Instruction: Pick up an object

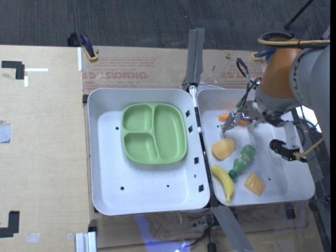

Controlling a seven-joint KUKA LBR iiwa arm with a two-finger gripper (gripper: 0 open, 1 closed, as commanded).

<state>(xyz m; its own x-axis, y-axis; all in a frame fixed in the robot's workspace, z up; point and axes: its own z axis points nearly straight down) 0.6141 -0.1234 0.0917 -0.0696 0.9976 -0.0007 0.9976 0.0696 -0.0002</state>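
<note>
The gripper (234, 121) (grip state unclear) hangs just above the potato (223, 148).

Both bins, the left bin (105, 156) and the right bin (283, 185), are plain white, and the divided plate (154, 134) in the left one is a pale mint green all over. In the right bin lie a yellow banana (224, 181), a tan-yellow potato-like lump (223, 148), a green bottle (241, 161) with a lighter label band, an orange-yellow wedge (254, 184) and a small orange carrot-like piece (224, 116). The arm (299, 77) is grey with an orange band, the worktop (42, 151) is light beige wood-grain, and a brown cardboard sheet (136, 70) bears faded red lettering.
</note>
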